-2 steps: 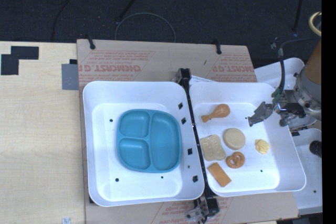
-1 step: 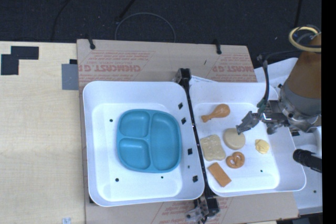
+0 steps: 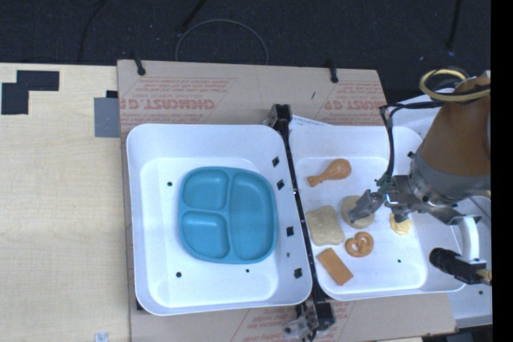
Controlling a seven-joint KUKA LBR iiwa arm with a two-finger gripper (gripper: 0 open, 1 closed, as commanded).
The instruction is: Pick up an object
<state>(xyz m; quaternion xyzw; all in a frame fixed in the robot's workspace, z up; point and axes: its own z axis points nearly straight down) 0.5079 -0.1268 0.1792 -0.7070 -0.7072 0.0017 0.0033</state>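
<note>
The right bin [image 3: 405, 272] holds several toy foods. An orange-tan drumstick [image 3: 330, 171] lies at the back, a pale bread slice [image 3: 325, 225] at the left, and a brown pretzel [image 3: 360, 243] and an orange cracker wedge [image 3: 335, 266] toward the front. My gripper [image 3: 381, 209] is low in this bin, open. One finger rests over a round tan cookie [image 3: 353, 211], the other stands by a small yellow piece [image 3: 400, 227]. Nothing is held between the fingers.
The left bin [image 3: 152, 172] holds a blue divided plate [image 3: 227, 214]. A black divider rail [image 3: 292, 196] runs between the bins. Cardboard [image 3: 240, 92] lies under both, with light wood bench [image 3: 56, 204] to the left.
</note>
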